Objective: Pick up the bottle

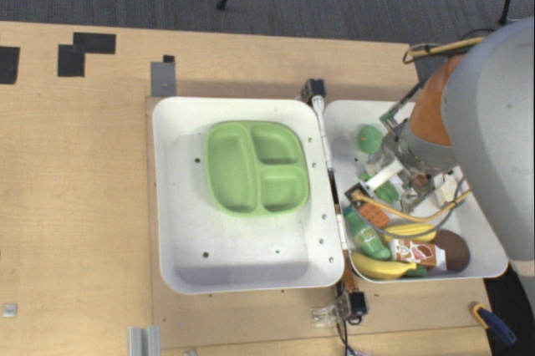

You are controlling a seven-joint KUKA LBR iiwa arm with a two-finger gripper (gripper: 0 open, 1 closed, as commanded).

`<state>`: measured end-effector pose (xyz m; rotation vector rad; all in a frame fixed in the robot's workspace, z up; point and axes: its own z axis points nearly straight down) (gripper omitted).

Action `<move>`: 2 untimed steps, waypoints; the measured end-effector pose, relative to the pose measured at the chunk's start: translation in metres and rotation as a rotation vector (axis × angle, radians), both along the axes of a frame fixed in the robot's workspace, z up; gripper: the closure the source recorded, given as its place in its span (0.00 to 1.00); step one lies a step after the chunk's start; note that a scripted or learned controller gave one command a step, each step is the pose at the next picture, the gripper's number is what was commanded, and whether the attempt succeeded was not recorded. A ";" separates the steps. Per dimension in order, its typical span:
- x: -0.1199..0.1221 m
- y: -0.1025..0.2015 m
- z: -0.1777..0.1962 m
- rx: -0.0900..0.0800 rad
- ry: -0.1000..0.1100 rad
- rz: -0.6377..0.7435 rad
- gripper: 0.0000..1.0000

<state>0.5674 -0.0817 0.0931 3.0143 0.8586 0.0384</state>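
Camera view, from above at a slant. Two shallow white bins are seen side by side on a wooden bench (75, 204). The left bin (184, 262) holds a green divided tray (255, 167), lying flat near its centre. The right bin (481, 258) is crowded: a green bottle (368, 236) with an orange label lies tilted at the bin's left side, just above a yellow banana (386, 266). A brown object (451, 250) and a small printed carton (411, 251) lie beside the banana, and a green round item (369, 137) is seen near the far wall. The grey arm (493, 129) with its orange band is lowered into the right bin; the gripper (407, 183) is placed just right of the bottle, among cables. Whether it is released or clenched cannot be told.
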 end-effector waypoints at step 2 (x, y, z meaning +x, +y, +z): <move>-0.041 0.089 0.137 0.007 0.025 -0.349 1.00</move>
